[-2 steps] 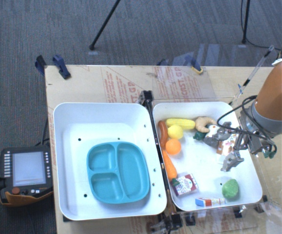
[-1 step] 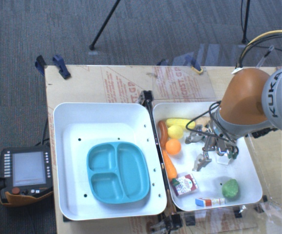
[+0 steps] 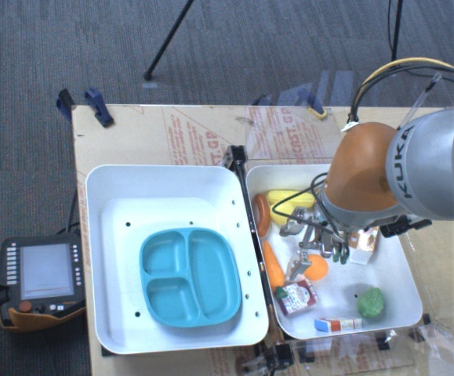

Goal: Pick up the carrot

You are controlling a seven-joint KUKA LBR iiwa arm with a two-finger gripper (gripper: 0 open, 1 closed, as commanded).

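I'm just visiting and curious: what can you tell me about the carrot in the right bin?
The carrot is a slim orange stick, smooth like plastic. It lies flat on the floor of the right bin, close along its left wall, thin end toward the packet. The gripper hangs just right of it.

Robot lab: grey carpet floor [image 3: 70,37], tripod legs [image 3: 172,30], teach pendant [image 3: 42,280], cardboard-topped bench [image 3: 179,135] with clamps [image 3: 97,106].
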